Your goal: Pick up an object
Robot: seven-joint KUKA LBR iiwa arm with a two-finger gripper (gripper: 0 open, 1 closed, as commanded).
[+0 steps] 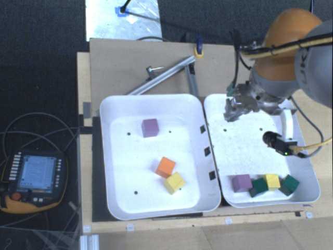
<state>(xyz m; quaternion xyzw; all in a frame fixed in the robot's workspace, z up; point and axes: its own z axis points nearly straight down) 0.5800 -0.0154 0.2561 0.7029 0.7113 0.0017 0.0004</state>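
Over the right bin's [299,191] twelve o'clock rim, your gripper [234,111] hovers; you cannot tell its state.

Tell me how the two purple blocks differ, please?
The purple block in the left bin stands alone near the far wall; the purple block in the right bin sits at the near wall, beside a green block. Both look like similar-sized cubes.

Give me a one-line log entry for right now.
gripper: over right bin top-left, nothing seen held | left bin: three cubes | right bin: four cubes along front wall
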